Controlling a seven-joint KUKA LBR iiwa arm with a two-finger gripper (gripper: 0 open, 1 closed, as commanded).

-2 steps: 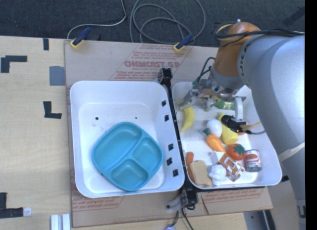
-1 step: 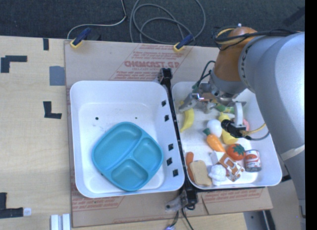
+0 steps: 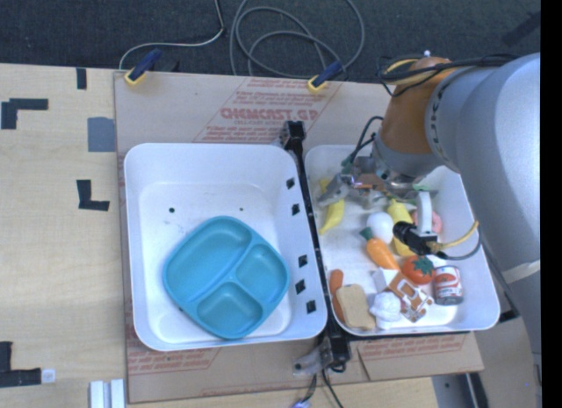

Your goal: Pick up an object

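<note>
My gripper, jaw state indiscernible, hangs over the far end of the right bin, with the banana just beside it toward the divider, long axis running roughly parallel to that divider.

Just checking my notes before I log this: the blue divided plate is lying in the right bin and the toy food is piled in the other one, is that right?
Not quite. The camera view shows the blue divided plate lying in the left bin, not the right one. The toy food is piled in the other bin, the right bin.
</note>
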